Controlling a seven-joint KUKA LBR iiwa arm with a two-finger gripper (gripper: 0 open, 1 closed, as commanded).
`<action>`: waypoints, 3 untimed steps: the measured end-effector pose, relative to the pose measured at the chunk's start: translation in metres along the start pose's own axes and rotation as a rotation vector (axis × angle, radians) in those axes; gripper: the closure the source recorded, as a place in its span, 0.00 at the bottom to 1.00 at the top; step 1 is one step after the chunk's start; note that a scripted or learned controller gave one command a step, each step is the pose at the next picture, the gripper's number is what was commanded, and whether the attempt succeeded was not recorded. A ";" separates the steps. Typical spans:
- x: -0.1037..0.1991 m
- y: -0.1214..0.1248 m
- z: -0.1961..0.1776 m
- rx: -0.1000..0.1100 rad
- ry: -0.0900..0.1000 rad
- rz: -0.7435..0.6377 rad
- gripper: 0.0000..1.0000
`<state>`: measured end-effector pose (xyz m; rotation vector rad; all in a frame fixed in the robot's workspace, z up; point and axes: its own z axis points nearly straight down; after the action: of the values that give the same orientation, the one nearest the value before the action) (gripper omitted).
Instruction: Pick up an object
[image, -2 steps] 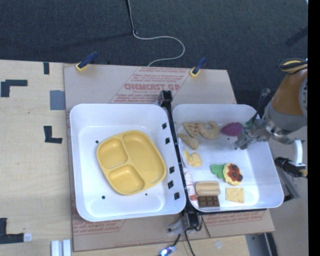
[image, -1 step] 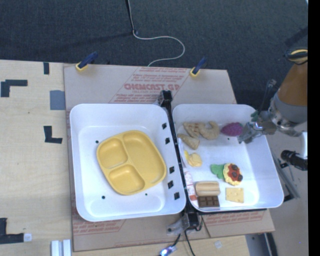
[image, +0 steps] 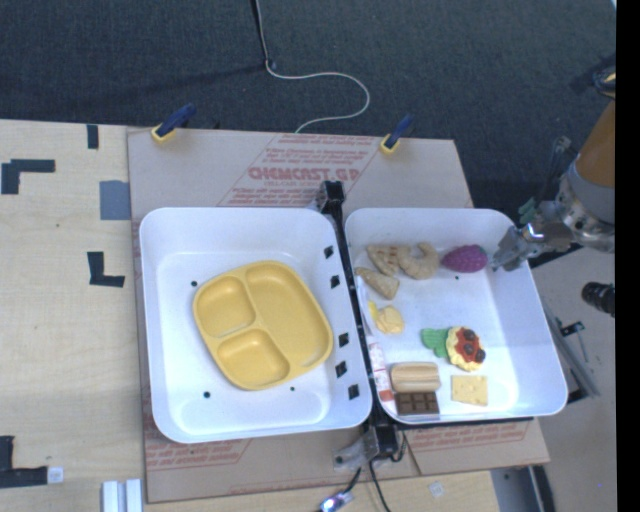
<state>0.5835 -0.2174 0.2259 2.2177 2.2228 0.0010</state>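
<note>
Purple rounded toy food (image: 464, 259) lies at the right white bin's (image: 520, 340) far end, just left of the grey gripper (image: 512, 250) hovering at the rim, its long axis pointing toward it.

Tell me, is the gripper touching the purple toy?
Apart. In the camera view, the gripper sits at the right bin's edge, and a strip of white bin floor shows between it and the purple toy.

Cardboard sheet (image: 300, 175) bears red "CHEMCRAFT" lettering, inverted.
</note>
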 end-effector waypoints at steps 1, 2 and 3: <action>0.047 0.016 0.011 0.006 0.003 -0.004 1.00; 0.102 0.025 0.021 0.006 0.003 -0.005 1.00; 0.152 0.040 0.028 0.006 0.003 -0.005 1.00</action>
<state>0.6233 -0.0649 0.1978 2.2167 2.2322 -0.0029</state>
